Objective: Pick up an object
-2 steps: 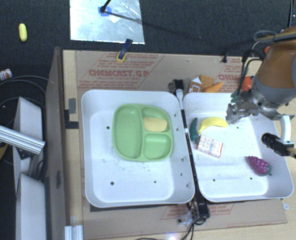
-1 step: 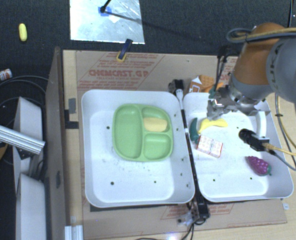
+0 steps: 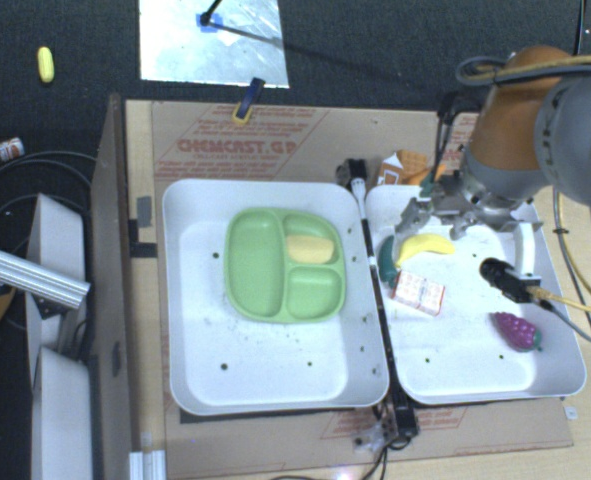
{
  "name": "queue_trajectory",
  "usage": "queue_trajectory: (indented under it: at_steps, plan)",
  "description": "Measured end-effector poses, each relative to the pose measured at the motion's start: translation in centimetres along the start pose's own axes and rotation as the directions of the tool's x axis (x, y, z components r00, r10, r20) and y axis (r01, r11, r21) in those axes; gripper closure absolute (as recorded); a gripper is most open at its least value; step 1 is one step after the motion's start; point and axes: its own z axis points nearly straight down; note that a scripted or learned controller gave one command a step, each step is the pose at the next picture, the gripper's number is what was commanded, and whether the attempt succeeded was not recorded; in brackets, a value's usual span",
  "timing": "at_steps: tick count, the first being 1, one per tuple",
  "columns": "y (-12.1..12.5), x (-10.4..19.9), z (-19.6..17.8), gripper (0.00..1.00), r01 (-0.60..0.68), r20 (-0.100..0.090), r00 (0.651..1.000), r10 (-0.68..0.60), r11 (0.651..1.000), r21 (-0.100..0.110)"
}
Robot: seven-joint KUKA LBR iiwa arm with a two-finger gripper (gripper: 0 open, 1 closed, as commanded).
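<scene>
A cardboard-covered counter (image 3: 275, 143) carries two white bins. In the right bin (image 3: 565, 368) a banana (image 3: 427, 247) lies just below the jaws, apart from them. The jaws hang spread with nothing between them, at the end of the arm (image 3: 535, 118). A red-and-white box (image 3: 418, 293) lies beyond the banana, farther from the jaws, and purple grapes (image 3: 516, 330) sit well off toward the bin's near right corner. Far to the jaws' left, the left bin (image 3: 205, 388) holds a green plate (image 3: 275, 268) with a yellow piece (image 3: 310, 248) in one compartment.
</scene>
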Motion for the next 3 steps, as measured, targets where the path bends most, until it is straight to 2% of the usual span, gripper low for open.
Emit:
queue_trajectory:
  at_steps: [1,2,3]
  plan:
    - [1.6,-2.7,2.0,0.0,-0.004,0.002,1.0,0.004,1.0,0.0]
    - [4.0,-3.9,10.4,0.0,0.0,0.001,1.0,0.0,1.0,0.003]
    - [6.4,-2.0,9.9,0.0,0.003,0.0,1.0,-0.003,1.0,-0.003]
